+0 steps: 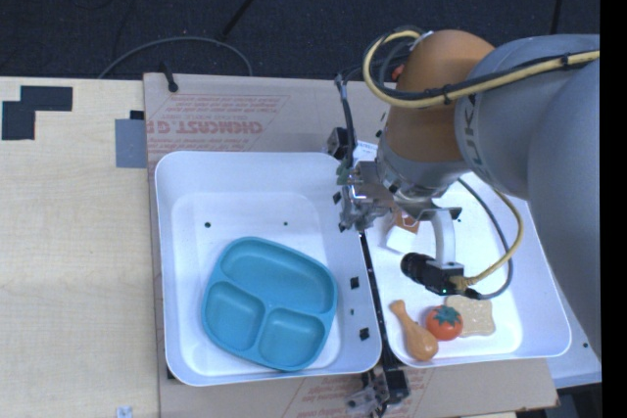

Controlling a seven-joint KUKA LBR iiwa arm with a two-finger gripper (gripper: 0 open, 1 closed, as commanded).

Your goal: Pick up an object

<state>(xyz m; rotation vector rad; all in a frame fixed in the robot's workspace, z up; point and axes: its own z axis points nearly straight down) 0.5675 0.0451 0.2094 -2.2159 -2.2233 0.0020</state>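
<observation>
Two shallow white bins sat side by side on the bench. The left bin (176, 210) held a blue divided plate (268, 302) with three compartments, lying flat toward the bin's front and right, its compartments bare. The right bin (549, 328) held a small cluster of toy food near its front edge: a tan drumstick (415, 332) lying at a slant, a red tomato (445, 323) with a green top just beside it, and a pale slice of toast (478, 316) touching the tomato on its far side. These three lay close together, in front of the arm's wrist and apart from it. A small white and brown object (404, 232) showed further back in that bin, partly hidden under the arm, too obscured to name.

The grey arm (529, 122) reached in from the right, its orange band (441, 64) bulking over the back of the right bin, with a yellowish cable looped around it. The gripper (355, 203) hung low at the divider between the two bins, near the back of the left bin's right wall. Whether its fingers were open or closed could not be told, as the metal parts there blurred together. Nothing could be seen held in it. A black fitting (427, 271) with a small green light hung below the wrist, above the toy food
</observation>
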